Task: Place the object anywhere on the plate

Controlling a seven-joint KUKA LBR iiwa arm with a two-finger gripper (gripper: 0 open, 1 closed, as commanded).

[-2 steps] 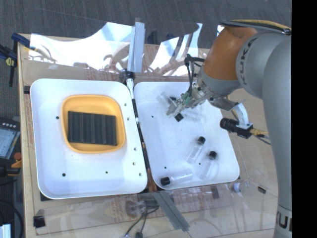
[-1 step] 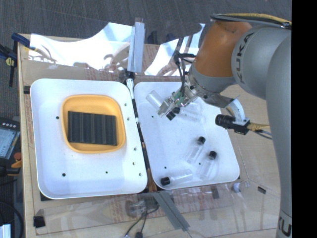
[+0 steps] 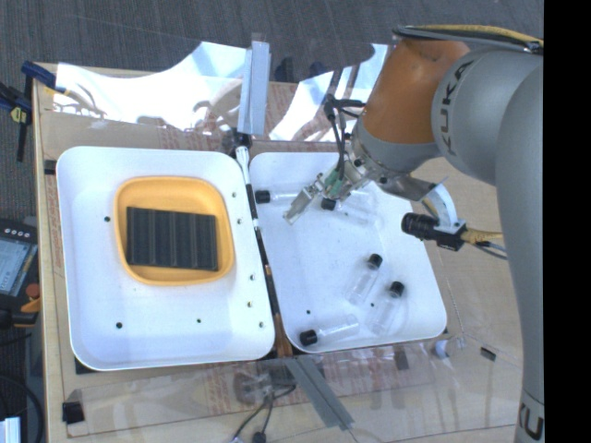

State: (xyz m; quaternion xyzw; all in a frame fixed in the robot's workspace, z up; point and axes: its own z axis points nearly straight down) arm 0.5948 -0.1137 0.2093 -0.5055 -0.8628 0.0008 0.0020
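Above the right bin (image 3: 314, 258), our gripper (image 3: 305, 203) hovers beside a capped vial (image 3: 277, 195), its grip unreadable; we fear the round vial may roll clear, never reaching the yellow plate (image 3: 171, 192).

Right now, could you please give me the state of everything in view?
Yellow plate: upright in the left bin, no vial on it.
Ridged black pad: flat on the plate.
Top-left vial: capped, lying down, right bin.
Vial by the gripper: capped, lying down; grip unclear.
Middle vial: capped, lying down.
Right vial: capped, lying down.
Bottom vial: capped, lying down.
Gripper: over the right bin.
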